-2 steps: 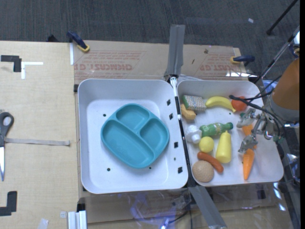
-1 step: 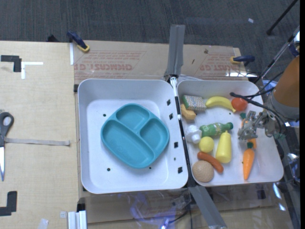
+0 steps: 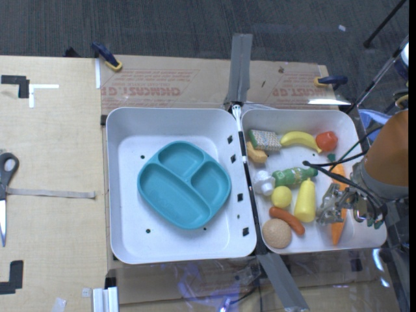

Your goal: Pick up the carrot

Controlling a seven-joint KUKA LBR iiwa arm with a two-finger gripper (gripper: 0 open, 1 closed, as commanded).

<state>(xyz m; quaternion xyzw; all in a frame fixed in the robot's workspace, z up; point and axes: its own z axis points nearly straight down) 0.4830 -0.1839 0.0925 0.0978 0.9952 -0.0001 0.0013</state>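
Carrot (image 3: 336,229) lies in the right bin (image 3: 312,117), near its front right corner, partly under the gripper (image 3: 333,207). We judge it a light, stiff, smooth plastic toy, best pinched across its thick middle. Gripper sits right over its upper part; whether clenched or released, we cannot tell.

The surface (image 3: 49,142) is pale wood, overlaid toward 12 o'clock by a cardboard sheet (image 3: 195,83). Two white bins sit touching side by side: the left bin (image 3: 120,194) at centre, the right bin (image 3: 351,239) toward 3 o'clock. What appear to be scissors (image 3: 5,181) lie at 9 o'clock. Two clamps, one (image 3: 107,56) at 11 o'clock and another (image 3: 331,80) at 1 o'clock, grip the cardboard.
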